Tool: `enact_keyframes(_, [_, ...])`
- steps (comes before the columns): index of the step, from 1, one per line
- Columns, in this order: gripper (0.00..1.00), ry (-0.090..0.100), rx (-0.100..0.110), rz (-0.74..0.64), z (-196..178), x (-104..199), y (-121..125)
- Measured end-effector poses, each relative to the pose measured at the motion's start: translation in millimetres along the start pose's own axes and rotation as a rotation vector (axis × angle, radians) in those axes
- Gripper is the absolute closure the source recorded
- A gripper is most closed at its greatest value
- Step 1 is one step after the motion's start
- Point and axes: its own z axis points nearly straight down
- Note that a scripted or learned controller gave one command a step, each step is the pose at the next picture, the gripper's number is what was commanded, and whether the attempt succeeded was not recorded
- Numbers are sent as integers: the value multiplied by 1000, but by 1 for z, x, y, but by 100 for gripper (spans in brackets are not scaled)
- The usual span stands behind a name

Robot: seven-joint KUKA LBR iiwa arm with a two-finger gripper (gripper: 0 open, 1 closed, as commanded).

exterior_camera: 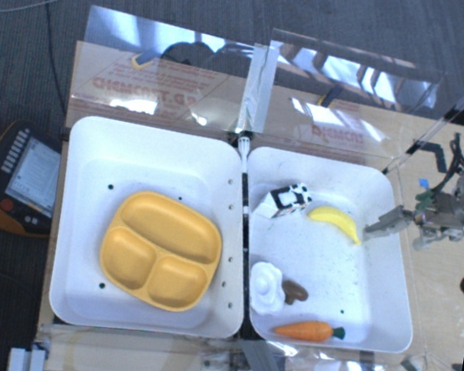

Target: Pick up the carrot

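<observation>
The orange carrot (303,330) with a green top lies flat along the front wall of the right bin (390,295), its tip pointing left. My gripper (400,234) hangs over the right bin's right rim, well behind and to the right of the carrot. Its two fingers are spread apart and open, with nothing between them. One finger (381,225) reaches in over the bin toward the banana.
The right bin also holds a yellow banana (336,221), a black-and-white toy (290,197), a white object (265,286) and a small brown piece (294,292). A yellow divided plate (161,249) sits in the left bin (88,200).
</observation>
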Motion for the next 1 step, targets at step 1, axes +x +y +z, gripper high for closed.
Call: enact_keyframes(1, [0,-2,-11,138,178,41,11])
